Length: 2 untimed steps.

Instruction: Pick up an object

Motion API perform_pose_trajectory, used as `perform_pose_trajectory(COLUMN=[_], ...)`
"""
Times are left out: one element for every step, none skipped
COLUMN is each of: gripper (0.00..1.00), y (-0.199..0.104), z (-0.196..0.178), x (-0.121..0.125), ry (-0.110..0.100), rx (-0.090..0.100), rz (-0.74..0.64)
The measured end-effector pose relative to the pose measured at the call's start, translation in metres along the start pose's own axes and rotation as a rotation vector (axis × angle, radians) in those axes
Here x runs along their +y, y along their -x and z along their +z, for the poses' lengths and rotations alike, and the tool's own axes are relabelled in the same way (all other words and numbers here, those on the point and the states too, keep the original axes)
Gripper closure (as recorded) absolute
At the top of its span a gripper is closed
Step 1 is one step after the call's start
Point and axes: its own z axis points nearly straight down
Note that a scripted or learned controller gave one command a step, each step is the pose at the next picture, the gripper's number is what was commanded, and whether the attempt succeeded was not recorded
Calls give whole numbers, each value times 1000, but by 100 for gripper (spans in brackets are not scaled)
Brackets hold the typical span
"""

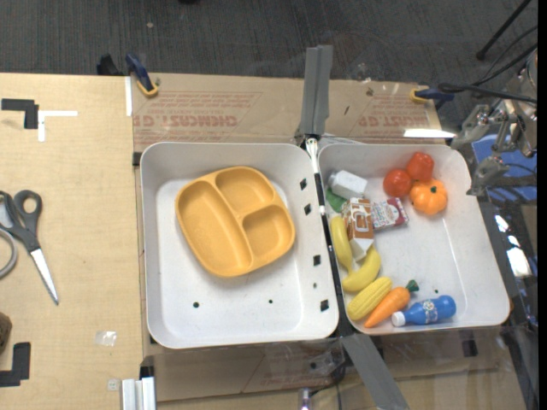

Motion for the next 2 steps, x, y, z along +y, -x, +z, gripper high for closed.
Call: perform_pose_trajectory(gripper=[0, 0], y=[-20, 10], z=[138, 180], x=[8, 73], ry=[0, 3], rx=[-1, 27], rz=[-6, 52])
